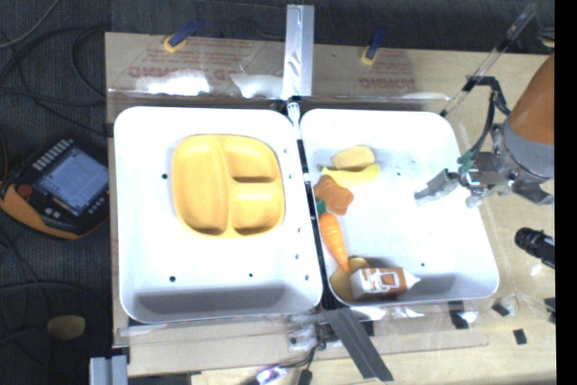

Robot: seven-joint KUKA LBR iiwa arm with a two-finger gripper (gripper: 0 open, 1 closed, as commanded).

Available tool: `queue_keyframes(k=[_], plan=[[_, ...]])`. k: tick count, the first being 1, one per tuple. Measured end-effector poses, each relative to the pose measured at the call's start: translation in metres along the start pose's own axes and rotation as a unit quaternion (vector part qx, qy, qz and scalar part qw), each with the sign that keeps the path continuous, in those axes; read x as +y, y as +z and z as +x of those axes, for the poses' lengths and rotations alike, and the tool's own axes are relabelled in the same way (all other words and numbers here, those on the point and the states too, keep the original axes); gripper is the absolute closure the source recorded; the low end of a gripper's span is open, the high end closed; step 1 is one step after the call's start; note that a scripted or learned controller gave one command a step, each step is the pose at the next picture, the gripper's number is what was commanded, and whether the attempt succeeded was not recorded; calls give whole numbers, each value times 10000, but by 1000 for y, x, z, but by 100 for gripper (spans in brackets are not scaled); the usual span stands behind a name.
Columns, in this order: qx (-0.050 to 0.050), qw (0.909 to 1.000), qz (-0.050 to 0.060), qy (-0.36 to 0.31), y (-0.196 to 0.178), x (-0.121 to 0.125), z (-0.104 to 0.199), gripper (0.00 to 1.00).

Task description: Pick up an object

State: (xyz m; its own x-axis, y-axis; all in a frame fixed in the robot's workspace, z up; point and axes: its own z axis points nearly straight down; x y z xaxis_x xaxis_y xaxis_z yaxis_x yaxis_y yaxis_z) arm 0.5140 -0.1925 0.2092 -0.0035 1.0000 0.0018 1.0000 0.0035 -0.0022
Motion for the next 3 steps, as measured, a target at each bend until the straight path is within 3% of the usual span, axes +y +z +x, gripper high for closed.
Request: queue_keyframes(k=[1,2,3], plan=[[-4,9961,2,-880,39,29,69,0],[-9,9895,0,-1444,26,74,112,0],[-8,9895,0,-1443,26,74,112,0]])
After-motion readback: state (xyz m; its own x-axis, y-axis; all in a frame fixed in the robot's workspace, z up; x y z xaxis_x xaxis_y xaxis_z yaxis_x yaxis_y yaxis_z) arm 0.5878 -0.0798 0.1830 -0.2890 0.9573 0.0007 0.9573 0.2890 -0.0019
